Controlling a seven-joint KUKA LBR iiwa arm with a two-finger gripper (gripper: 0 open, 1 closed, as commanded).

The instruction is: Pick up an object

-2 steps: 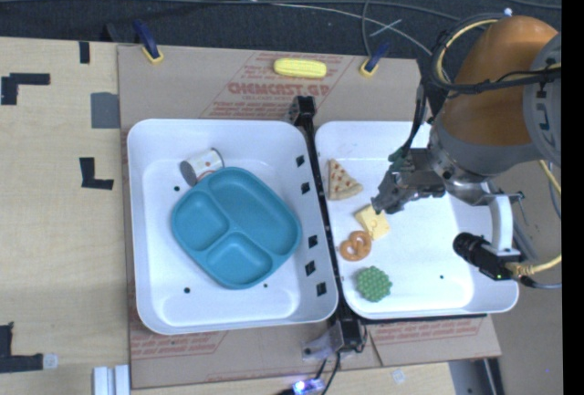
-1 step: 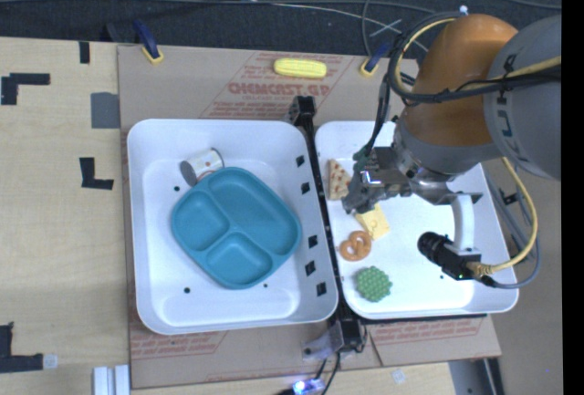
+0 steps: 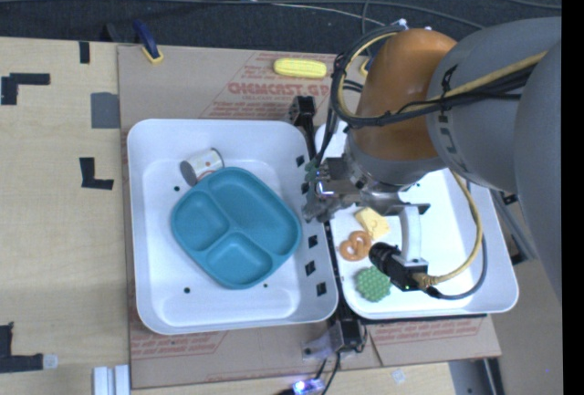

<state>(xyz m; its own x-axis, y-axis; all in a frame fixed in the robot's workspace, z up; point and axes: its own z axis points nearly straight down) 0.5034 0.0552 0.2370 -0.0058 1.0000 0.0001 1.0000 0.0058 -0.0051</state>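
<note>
Claw (image 3: 321,194) low at the seam between the two bins, just over the inner wall of the right bin (image 3: 497,293), half buried under the wrist and its orange band; impossible to tell how wide it stands from this angle, and nothing seen gripped in it. Closest to it, inside the right bin: a small yellow chunk (image 3: 370,222), just beside the claw, off to the view's right and slightly toward the bottom edge. Touching or all but touching that, lower still, an orange ring (image 3: 354,246); beyond it, near the bin's front wall, a green knobbly lump (image 3: 372,284). Likeliest target, as a guess: the yellow chunk, needing only a short sidestep to the view's right before any descent. No clear long axis on it, blocky at this size; none on the ring either, so no obvious closing direction to favour. Only the one arm, already on that side. Risk of nudging the ring while going for the chunk, given how tightly the two sit. Farther out, to the view's left, the left bin (image 3: 160,311) with a blue divided plate (image 3: 235,224) flat in its middle and a small grey cup (image 3: 201,167) on its side at the plate's upper left corner. Outermost, a yellow corn-like piece (image 3: 299,67) outside the bins, on cardboard on the desk (image 3: 55,247)
</note>
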